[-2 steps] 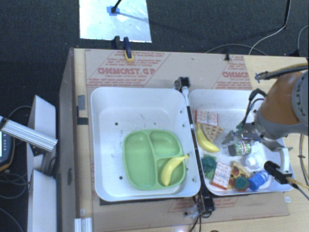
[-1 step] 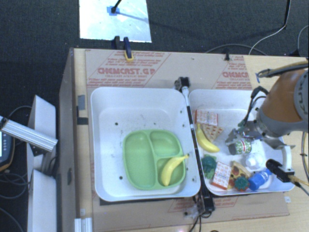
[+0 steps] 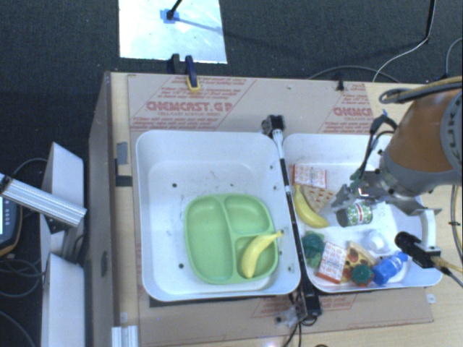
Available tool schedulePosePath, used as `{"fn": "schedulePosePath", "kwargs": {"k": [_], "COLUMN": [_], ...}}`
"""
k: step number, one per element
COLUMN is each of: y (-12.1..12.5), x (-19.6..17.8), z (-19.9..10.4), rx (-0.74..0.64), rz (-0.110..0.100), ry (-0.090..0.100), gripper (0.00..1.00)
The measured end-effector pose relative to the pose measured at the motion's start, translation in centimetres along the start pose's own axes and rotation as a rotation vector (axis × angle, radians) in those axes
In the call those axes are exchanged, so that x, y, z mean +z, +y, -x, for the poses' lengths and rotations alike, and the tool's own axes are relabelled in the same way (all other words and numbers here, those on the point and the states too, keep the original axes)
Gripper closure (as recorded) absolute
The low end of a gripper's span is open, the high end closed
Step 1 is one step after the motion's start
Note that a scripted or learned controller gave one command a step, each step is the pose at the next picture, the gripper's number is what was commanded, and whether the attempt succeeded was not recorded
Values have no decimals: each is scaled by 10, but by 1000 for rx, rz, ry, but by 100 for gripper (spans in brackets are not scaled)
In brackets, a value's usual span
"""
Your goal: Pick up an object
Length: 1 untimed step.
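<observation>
My gripper (image 3: 354, 195) hangs over the middle of the right bin (image 3: 340, 144), below the grey and orange arm. A small can with a green label (image 3: 357, 213) lies on its side directly beneath the gripper and looks to be in contact with it. A yellow banana (image 3: 309, 211) lies just left of the can, near the bin's left wall. I cannot make out whether the can is gripped.
The right bin also holds a red-and-white packet (image 3: 309, 174), a green broccoli toy (image 3: 313, 246), a red carton (image 3: 331, 261), a blue bottle (image 3: 391, 267) and a white cup (image 3: 373, 238). In the left bin (image 3: 159, 194), a green divided plate (image 3: 213, 237) carries a second banana (image 3: 257, 252).
</observation>
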<state>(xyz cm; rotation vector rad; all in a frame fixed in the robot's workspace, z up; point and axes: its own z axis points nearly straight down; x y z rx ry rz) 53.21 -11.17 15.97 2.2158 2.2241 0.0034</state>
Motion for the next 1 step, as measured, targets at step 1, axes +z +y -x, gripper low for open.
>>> {"fn": "schedulePosePath", "kwargs": {"k": [1], "y": [-14], "x": [-25], "z": [-78], "rx": [-1], "rz": [-1], "ry": [1], "gripper": [100]}}
